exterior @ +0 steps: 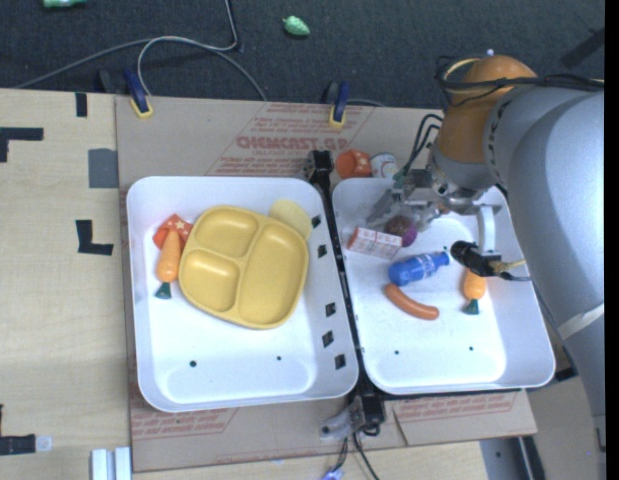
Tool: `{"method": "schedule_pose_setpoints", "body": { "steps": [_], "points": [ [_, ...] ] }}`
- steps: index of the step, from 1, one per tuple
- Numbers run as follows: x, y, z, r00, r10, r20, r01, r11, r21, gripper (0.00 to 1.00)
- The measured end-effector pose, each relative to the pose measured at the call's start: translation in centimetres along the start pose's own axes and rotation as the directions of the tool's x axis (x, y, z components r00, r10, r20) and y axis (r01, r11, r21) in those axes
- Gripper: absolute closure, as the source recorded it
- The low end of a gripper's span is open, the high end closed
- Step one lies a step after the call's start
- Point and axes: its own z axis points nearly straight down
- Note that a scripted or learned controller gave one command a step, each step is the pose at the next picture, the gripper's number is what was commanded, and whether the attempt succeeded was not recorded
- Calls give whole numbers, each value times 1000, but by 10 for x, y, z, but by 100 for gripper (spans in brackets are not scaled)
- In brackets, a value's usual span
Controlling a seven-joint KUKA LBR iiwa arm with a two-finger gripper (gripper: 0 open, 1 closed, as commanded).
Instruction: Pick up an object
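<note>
My gripper (401, 204) hangs low over the back of the right bin (439, 363), just above a small pink-and-white box (373, 240) and a purple piece (407, 234). In front of them lie a blue bottle (419, 267) and an orange-red sausage (411, 303). A small orange carrot (473, 288) rests near the bin's right side. Nothing can be seen held by the gripper.
The left bin (229, 368) holds a yellow divided plate (243, 265), a carrot (168, 260), a red piece (173, 228) and a pale yellow round piece (291, 214). An orange ball (352, 163) and a white item (383, 164) sit at the right bin's back edge. The grey arm (559, 198) covers the right side.
</note>
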Motion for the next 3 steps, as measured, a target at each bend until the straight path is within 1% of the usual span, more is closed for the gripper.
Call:
{"method": "schedule_pose_setpoints", "body": {
  "steps": [1, 2, 3],
  "points": [
    [-1, 0, -10, 1000, -1, 3, 1, 1000, 1, 100],
    [-1, 0, -10, 1000, -1, 3, 1, 1000, 1, 0],
    [-19, -40, 0, 1000, 2, 1, -2, 1000, 0, 0]
  ]
}}
